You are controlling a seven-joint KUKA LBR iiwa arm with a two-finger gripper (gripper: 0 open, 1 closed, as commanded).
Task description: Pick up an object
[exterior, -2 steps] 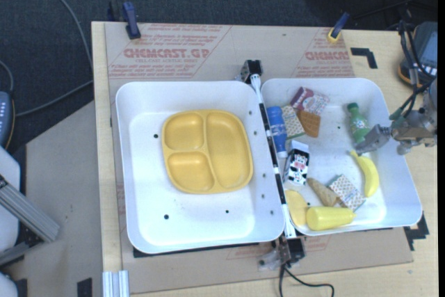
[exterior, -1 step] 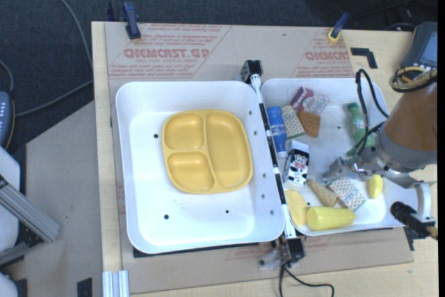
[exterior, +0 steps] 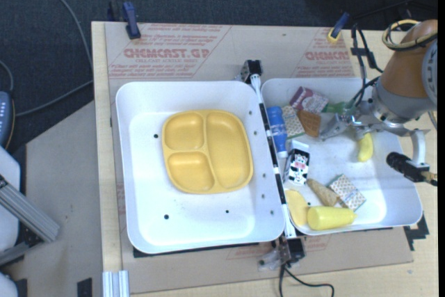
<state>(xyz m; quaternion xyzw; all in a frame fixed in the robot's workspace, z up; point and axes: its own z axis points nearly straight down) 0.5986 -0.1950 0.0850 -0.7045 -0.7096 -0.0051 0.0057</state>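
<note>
Low over the right bin's (exterior: 410,209) far half, the pincer (exterior: 345,123) points toward a brown packet (exterior: 311,123); whether it is spread or pressed together cannot be told. Just beside lies a small yellow piece (exterior: 364,148). Clutter crowds this bin's left wall: blue tube (exterior: 277,130), yellow cylinder (exterior: 329,218). Across the bench, the left bin (exterior: 139,149) carries a yellow divided plate (exterior: 207,151).

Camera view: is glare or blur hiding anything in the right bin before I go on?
Camera view: the light is even and soft, and both white bins read bright without washing out their contents. The yellow tray is sharp. In the right bin the small wrappers look slightly soft, and the gripper is dark and cluttered, so its jaws are hard to read.
</note>
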